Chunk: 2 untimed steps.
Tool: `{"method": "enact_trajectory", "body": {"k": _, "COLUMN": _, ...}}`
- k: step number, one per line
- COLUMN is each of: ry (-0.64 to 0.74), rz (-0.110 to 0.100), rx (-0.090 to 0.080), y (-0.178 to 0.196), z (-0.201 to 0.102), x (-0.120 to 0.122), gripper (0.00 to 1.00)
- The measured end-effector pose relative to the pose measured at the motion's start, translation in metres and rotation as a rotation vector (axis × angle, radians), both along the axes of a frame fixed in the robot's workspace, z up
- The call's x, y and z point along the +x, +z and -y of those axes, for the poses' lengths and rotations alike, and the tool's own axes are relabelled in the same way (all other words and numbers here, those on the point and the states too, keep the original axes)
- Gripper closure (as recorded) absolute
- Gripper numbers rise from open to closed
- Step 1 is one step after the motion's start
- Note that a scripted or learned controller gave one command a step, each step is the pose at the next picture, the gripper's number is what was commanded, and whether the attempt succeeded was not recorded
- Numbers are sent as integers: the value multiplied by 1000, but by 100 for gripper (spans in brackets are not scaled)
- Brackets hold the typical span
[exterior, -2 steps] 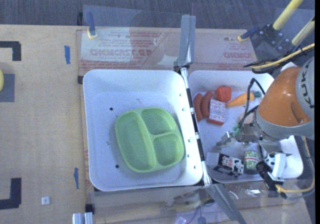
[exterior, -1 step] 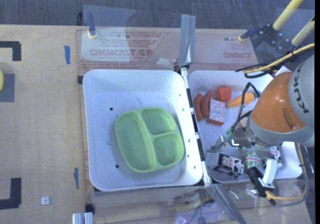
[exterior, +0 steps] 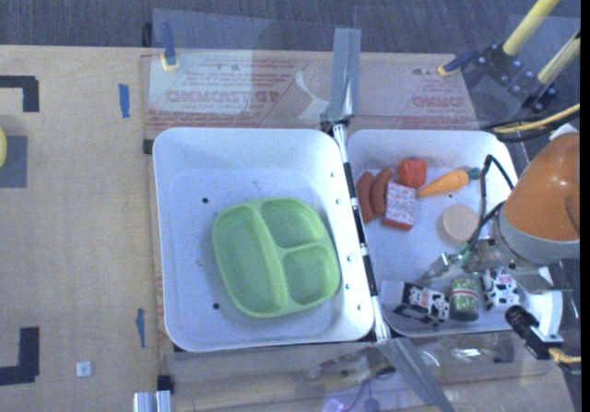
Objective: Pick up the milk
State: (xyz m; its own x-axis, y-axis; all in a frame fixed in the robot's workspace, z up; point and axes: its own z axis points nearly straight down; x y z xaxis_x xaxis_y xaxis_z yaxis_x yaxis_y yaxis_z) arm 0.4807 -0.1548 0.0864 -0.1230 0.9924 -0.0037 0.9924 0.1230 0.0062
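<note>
The milk looks like a small black-and-white, cow-patterned carton (exterior: 425,300) lying by the front wall of the right bin (exterior: 369,244). My gripper (exterior: 465,274) hangs low over that bin's front right corner, just right of the carton and under the orange-banded wrist (exterior: 551,198). Right below the gripper sits a small dark green, jar-like thing (exterior: 466,299). Another black-and-white patterned piece (exterior: 502,289) shows to its right, and I cannot tell whether it belongs to the carton. Nothing is visibly held.
The right bin also holds two reddish sausages (exterior: 374,194), a red-and-white box (exterior: 400,206), a red piece (exterior: 412,170), a carrot (exterior: 446,182) and a tan disc (exterior: 458,223). A green divided plate (exterior: 275,256) lies in the left bin (exterior: 184,217).
</note>
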Motion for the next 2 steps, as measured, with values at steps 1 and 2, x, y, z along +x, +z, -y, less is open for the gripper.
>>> {"method": "enact_trajectory", "body": {"k": 1, "ry": -1, "rz": 4, "rx": 0, "y": 11, "z": 0, "x": 1, "gripper": 100}}
{"method": "enact_trajectory", "body": {"k": 2, "ry": 265, "rz": -5, "rx": 2, "y": 130, "z": -83, "x": 12, "gripper": 100}}
